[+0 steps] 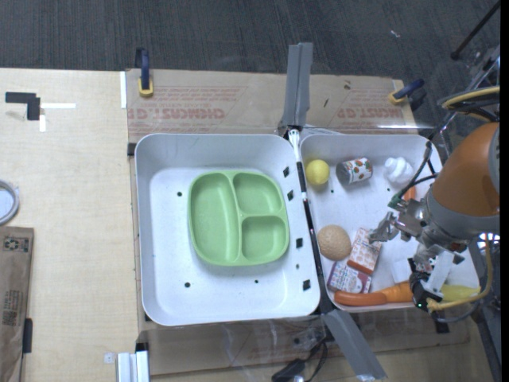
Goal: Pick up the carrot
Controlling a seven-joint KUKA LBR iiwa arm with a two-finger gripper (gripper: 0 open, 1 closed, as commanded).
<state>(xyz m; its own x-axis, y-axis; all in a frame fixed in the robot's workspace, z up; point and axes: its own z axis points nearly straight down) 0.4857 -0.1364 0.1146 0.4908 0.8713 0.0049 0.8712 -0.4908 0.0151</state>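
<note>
Carrot (372, 297) lies left-to-right along the near wall of the right bin (364, 200), just nearward of my end effector (391, 223); I cannot tell whether that is open or closed.

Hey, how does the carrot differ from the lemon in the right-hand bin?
Colour: the carrot is orange, the lemon yellow. Shape: the carrot is long and tapered, the lemon small and round. Place: the carrot lies along the bin's lower wall in the view, the lemon near its upper left corner. Both lie in the right bin.
</note>
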